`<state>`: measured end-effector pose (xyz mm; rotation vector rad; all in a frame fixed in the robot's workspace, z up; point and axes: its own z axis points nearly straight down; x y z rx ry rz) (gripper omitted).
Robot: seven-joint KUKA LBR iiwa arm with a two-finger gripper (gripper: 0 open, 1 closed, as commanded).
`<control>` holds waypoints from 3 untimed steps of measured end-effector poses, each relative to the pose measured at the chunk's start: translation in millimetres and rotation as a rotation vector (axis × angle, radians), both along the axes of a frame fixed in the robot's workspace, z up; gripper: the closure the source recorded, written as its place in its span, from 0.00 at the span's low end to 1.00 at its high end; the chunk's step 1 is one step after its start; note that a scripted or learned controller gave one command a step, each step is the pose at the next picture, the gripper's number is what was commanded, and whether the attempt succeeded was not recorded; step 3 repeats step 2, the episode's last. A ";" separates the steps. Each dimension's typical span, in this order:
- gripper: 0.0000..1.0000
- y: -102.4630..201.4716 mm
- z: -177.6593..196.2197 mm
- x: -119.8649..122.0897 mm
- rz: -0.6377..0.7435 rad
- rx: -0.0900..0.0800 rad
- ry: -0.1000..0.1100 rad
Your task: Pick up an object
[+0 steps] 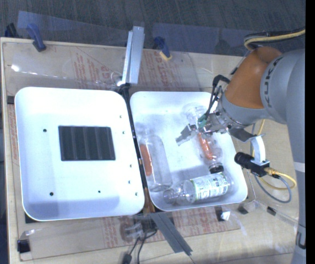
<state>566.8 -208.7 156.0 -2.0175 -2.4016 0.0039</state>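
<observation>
My gripper (pixel 189 131) hangs low over the upper middle of the right bin (pixel 163 104), coming in from the arm's wrist on the right. Just right of it and below lies a small clear bottle with orange contents (pixel 208 149), its dark cap toward the bin's front. A clear crumpled plastic piece (pixel 193 113) lies just above the gripper. By the left wall rests a clear bottle with an orange strip inside (pixel 151 159). A labelled clear bottle (pixel 204 187) lies along the front wall. I see nothing held by the gripper.
The left bin (pixel 36 109) carries a dark ribbed rectangle (pixel 87 143) in its floor. A grey metal bar (pixel 132 56) stands at the back between the bins. A black-and-yellow cable connector (pixel 252 164) hangs beside the right bin's right wall.
</observation>
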 end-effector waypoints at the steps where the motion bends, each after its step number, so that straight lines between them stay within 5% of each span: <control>1: 0.00 6.3 -65.5 17.3 -0.508 0.006 0.004; 2: 0.00 6.7 73.6 -22.8 -0.356 -0.002 -0.003; 3: 0.00 6.7 73.6 -22.8 -0.356 -0.002 -0.003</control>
